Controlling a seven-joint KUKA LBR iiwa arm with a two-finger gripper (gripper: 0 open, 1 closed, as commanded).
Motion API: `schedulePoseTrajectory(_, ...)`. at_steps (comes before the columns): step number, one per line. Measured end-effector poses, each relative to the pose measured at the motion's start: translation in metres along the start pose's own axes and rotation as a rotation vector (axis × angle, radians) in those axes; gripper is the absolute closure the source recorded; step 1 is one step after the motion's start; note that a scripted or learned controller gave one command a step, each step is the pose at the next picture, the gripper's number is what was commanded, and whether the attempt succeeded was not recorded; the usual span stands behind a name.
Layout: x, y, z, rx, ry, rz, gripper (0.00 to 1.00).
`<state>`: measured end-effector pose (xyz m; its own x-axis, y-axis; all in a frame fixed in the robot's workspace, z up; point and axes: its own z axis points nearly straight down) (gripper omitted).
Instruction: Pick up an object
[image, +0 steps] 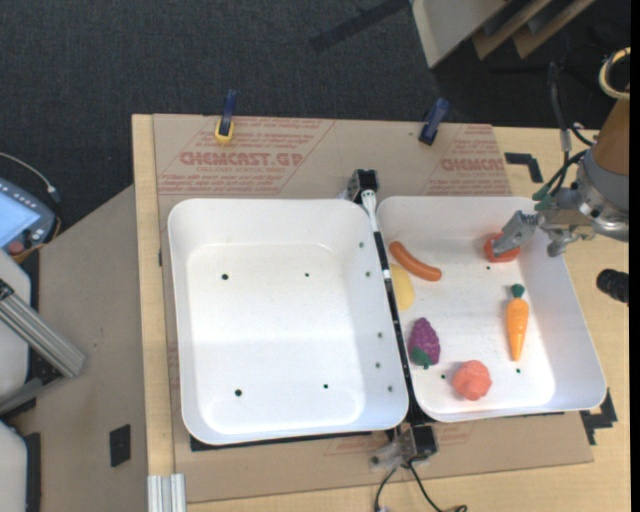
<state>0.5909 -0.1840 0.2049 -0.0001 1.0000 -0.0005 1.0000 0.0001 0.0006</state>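
Red object (503, 249) in right bin (560, 385), under claw (534, 229) tip.

Five toys are seen in the right bin: a hot dog (415, 262), a carrot (516, 325), grapes (424, 341), a tomato (501, 248), a peach (470, 380).

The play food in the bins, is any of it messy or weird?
Nothing looks spilled or broken. The orange plastic carrot, purple toy grapes, orange-red sausage, pale yellow piece and pink-red round fruit lie apart in the right white bin.
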Motion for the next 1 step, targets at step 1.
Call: schedulePoseTrajectory(1, -0.0001, 0.0008, -0.011, -0.004, -0.001, -0.001, 1.0)
